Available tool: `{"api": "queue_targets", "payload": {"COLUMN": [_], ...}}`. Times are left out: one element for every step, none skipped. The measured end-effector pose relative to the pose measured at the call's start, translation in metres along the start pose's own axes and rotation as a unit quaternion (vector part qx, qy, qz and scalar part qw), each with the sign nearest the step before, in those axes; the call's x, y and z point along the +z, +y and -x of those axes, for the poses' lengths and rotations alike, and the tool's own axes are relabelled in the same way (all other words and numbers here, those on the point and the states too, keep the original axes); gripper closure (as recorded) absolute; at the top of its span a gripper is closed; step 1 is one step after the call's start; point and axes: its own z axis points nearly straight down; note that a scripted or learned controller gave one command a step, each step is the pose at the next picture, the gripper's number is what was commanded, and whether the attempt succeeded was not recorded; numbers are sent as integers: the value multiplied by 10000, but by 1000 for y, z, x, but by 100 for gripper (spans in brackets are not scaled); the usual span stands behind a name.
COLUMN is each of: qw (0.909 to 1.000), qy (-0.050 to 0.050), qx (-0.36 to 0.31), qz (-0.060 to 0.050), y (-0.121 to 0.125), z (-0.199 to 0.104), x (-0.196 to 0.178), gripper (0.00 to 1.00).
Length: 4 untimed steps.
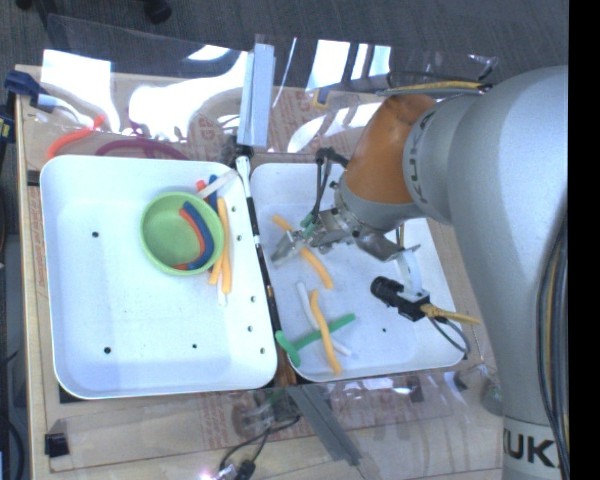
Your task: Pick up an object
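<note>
Two shallow white bins sit side by side on a bench, seen from above at a slant; the left bin holds a green bowl with red and blue curved pieces inside it, and orange sticks lie just beside the bowl's right rim; the right bin holds several scattered small items. A large grey arm with an orange band reaches in from the right and bends down over the right bin's upper half; its gripper is low near that bin's upper left area (close to the wall between the bins), and the picture is too small and cluttered there to tell whether the claw is apart or together, or whether anything sits within it. An orange stick lies just below the gripper; lower in the same bin, a green stick and another orange stick cross each other, with a white stick near them.
</note>
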Motion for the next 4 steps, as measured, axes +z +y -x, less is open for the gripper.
{"api": "queue_targets", "payload": {"qw": [10000,10000,10000,10000], "qy": [1,-1,-4,-5], "qx": [-14,-17,-26,-29], "qz": [-6,-7,-5,-6], "y": [0,0,1,1], "z": [0,0,0,0], "x": [-10,-10,-19,-19], "gripper": [100,0,100,0]}}
